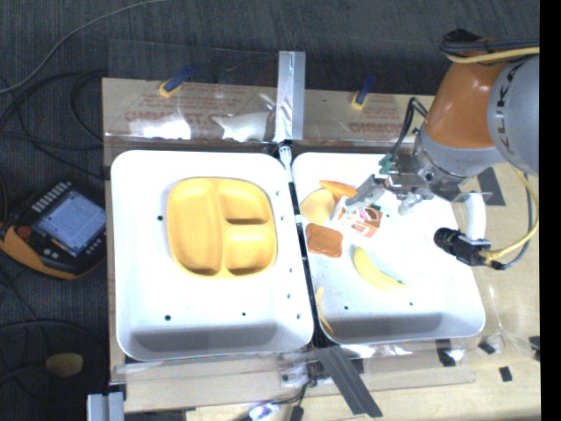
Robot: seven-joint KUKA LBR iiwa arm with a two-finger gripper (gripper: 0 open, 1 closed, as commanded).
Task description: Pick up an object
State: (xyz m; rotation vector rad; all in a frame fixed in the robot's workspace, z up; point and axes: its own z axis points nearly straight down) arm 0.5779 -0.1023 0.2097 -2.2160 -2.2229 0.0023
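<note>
My gripper (384, 202) hangs over the upper middle of the right bin (438, 310), its two fingers spread apart and nothing between them. Just below its left finger (358, 202) lies a small white and red item (368, 221). To the left of that are a pale yellow round piece (316, 205) and an orange wedge (338, 188). An orange-brown square piece (323, 239) lies near the bin's left wall. A yellow banana (377, 270) rests toward the bin's middle, apart from the gripper.
The left bin (140, 314) holds a yellow divided tray (221, 226). A black plug on a yellow cable (458, 244) hangs from the arm over the right bin's right side. A control pendant (57, 226) lies on the floor at the left.
</note>
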